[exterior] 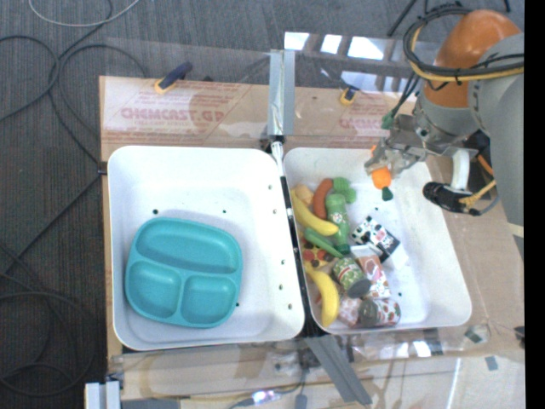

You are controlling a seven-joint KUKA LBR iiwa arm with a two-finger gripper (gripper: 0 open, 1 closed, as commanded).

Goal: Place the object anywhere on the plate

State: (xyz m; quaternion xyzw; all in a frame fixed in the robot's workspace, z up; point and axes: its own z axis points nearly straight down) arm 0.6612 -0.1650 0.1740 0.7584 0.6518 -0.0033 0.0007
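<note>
A teal plate [182,272] with three compartments lies in the left bin [196,169], toward its front left. My gripper [385,165] hangs over the back right of the right bin [434,262]. A small orange object [381,177] with a dark green tip sits between its fingertips, lifted above the bin floor. The gripper is well to the right of the plate, past the divider between the bins.
A heap of toy food fills the left half of the right bin: two yellow bananas [313,220], a red sausage [322,196], green pieces [339,203], a black-and-white box [375,236] and cans [371,310]. A metal rail [281,100] stands behind the divider.
</note>
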